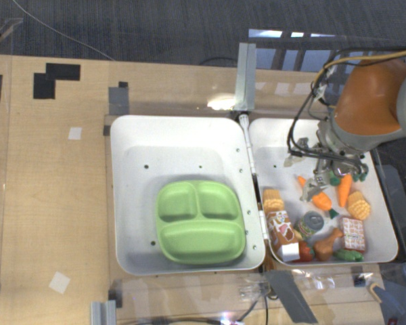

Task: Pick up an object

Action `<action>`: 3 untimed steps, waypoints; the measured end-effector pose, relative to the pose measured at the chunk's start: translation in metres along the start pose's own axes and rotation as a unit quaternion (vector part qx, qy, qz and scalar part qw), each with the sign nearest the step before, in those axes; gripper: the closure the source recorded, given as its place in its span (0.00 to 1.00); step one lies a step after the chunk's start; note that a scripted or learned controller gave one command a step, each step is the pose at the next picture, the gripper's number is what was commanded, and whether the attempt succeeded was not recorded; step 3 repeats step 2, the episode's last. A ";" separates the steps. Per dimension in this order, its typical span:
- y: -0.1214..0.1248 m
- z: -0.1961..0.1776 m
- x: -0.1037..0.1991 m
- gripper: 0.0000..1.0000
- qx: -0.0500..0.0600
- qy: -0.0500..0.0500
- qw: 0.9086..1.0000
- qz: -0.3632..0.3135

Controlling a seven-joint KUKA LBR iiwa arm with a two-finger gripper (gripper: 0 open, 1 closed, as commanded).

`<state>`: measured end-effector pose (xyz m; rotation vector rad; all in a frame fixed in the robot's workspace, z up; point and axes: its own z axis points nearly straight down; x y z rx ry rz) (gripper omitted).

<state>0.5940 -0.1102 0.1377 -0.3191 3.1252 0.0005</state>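
Note:
My gripper [319, 183] hangs low over the back half of the right bin [271, 141], under the grey wrist and orange band. Directly below and in front of it lies an orange carrot piece [321, 201]. A second carrot with a green top [344, 189] lies just to its right, and a small orange bit [301, 180] to its left. Whether the gripper touches any of them I cannot make out. The bin's front half holds several toy foods: a waffle cracker [273, 200], a red packet [281, 226], a grey can [312, 222], a round cookie [358, 206] and a red-and-white box [352, 234].
The left bin [132, 154] holds a green divided plate [199, 221] in its front half. A metal post [245, 80] stands behind the wall between the bins. Black cables loop around the wrist [304, 124]. Bare bench [47, 202] lies to the left.

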 end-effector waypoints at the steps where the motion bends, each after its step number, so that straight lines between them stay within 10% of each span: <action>1: -0.019 0.048 0.024 0.00 0.002 -0.008 0.999 0.033; 3: -0.009 0.047 0.021 0.00 0.003 -0.008 0.999 0.038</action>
